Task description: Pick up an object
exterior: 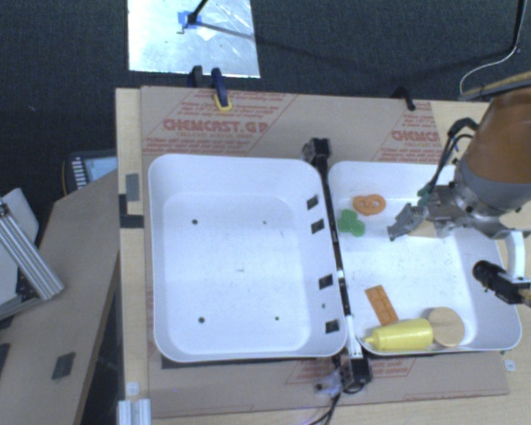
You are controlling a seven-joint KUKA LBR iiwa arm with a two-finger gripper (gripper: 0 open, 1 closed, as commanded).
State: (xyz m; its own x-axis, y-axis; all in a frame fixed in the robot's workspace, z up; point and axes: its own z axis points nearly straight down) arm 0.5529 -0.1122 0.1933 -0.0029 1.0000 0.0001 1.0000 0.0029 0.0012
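The arm is reaching in from the right and hanging its gripper [405, 224] over the upper middle of the right bin [491, 277], probably because that is where the small things are lying within easy reach. Whether the gripper is spread or pressed together I cannot tell, since its tip is reading as one grey lump from this angle, and nothing is showing in it.

The likeliest target, judging by nearness, is the orange ring [369, 204], sitting flat on the bin floor just to the left of the gripper. It is looking small, thin and pretzel-like, with holes through it. A green piece [350, 224] is lying just below and left of it. Well apart, along the bin's near edge, a yellow bottle [398, 335] is lying on its side beside a tan disc [446, 326], with an orange strip [381, 304] just above them
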